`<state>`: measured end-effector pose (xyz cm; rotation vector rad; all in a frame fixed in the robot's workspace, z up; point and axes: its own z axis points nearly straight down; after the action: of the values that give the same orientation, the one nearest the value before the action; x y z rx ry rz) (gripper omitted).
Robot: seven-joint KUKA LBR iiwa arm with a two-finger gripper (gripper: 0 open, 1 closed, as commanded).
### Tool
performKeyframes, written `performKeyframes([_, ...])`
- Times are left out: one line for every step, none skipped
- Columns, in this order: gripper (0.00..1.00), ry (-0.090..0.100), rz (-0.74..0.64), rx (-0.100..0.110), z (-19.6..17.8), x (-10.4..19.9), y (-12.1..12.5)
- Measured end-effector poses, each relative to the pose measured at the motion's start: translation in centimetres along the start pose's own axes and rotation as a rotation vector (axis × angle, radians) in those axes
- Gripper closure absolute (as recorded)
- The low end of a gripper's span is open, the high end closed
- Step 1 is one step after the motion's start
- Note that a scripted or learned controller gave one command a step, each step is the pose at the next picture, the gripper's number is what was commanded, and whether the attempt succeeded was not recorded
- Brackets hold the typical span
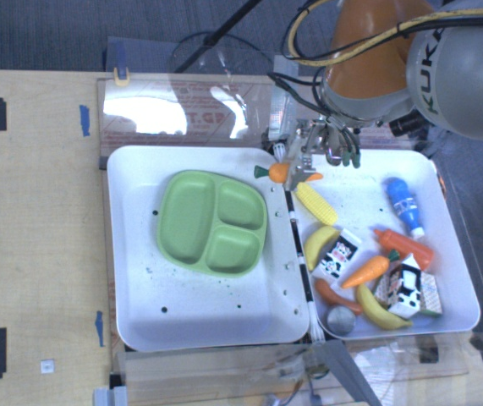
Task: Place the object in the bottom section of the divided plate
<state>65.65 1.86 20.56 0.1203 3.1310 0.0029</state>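
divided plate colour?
Light green; the divided plate shows plainly in the camera view, in the left bin.

- We read "KU", the start of the maker's name, in dark letters on the grey arm [465, 74] at the upper right of the frame.
- We make out no other text.

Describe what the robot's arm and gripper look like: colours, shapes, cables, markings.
The arm is a rounded grey casing with dark KUKA lettering and a bulging orange band above the wrist. Yellow and black cables loop around it. The gripper is a small metal assembly with thin wires.
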Motion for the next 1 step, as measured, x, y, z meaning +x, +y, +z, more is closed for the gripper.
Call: performKeyframes([1.0, 0.006, -0.337, -0.002, -0.44, 3.97, 7.73])
